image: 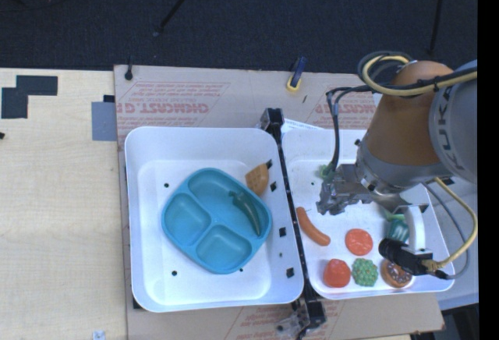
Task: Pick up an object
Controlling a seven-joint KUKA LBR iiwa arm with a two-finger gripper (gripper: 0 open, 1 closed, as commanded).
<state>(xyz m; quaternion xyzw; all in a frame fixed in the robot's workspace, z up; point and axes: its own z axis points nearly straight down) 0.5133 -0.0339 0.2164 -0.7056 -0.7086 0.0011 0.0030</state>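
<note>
My gripper [330,203] hangs low over the left-middle of the right bin [312,145], with the grey and orange arm reaching in from the right. Just below and left of it lies an orange sausage-shaped piece [312,227]. A small green piece [323,171] sits just above the gripper. Along the bin's front are a red round slice [359,241], a red tomato-like piece [337,273], a green broccoli-like piece [364,271] and a brown doughnut [396,275]. A teal item [398,228] is partly hidden by the arm.
The left bin [148,175] holds a blue divided plate [195,221] with a dark green pod [248,210] on its right side. A tan pastry-like piece [258,178] lies by that bin's right wall. A black divider [284,198] separates the bins.
</note>
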